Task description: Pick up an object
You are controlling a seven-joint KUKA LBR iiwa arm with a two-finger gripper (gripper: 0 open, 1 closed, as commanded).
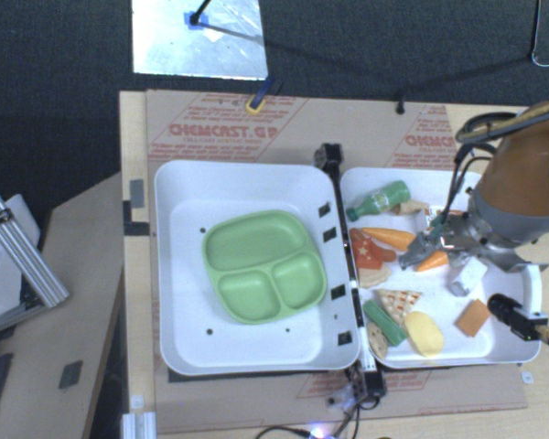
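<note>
A small orange carrot-like piece [431,262] lies near the middle of the right bin [503,355], right at the tips of the gripper [427,250]; whether it sits between the fingers or only beside them cannot be told, and neither can how far apart the fingers stand. It is smooth, tapered and bright orange, partly covered by the grey metal of the wrist.

Just to its left lies a longer orange carrot [387,237], pointed toward the divider between the bins, and under that a red flat piece [372,254]. Toward the right bin's far edge a green toy bottle [380,199] with a pale label lies on its side. Toward the near edge sit a tan waffle-patterned wedge [399,301], a dark green stick [383,322], a rounded yellow lemon-like toy [425,333] and a flat orange block [473,317]. These crowd the left half of the bin, close around the gripper.

The left bin [178,337], glossy white plastic with rounded corners, carries a pale green divided plate [263,264] with three compartments. Both bins rest on a cardboard-covered bench [220,126].
</note>
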